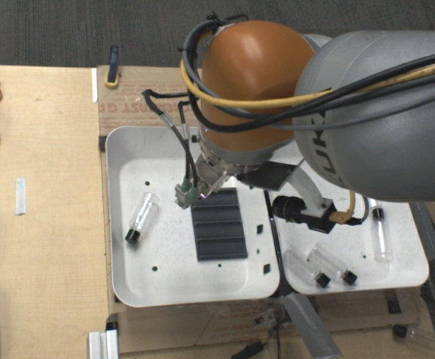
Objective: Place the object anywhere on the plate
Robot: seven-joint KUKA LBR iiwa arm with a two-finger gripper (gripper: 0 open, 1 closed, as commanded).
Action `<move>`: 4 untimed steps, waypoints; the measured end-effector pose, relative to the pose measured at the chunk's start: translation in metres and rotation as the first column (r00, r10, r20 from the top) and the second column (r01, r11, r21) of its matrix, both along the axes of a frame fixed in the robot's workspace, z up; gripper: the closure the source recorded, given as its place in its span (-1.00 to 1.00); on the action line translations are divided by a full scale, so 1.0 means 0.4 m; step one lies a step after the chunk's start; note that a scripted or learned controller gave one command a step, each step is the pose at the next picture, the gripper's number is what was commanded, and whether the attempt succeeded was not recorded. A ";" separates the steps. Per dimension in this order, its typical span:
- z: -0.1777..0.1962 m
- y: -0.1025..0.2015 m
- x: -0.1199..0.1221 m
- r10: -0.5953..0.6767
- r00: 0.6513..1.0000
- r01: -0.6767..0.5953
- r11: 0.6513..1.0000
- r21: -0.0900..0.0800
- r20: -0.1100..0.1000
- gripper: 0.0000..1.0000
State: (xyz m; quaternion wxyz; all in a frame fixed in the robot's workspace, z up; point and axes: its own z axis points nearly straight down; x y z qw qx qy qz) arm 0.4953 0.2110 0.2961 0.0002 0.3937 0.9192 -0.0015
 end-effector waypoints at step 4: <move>0.040 -0.005 0.005 -0.002 1.000 0.002 1.000 -0.004 -0.002 1.00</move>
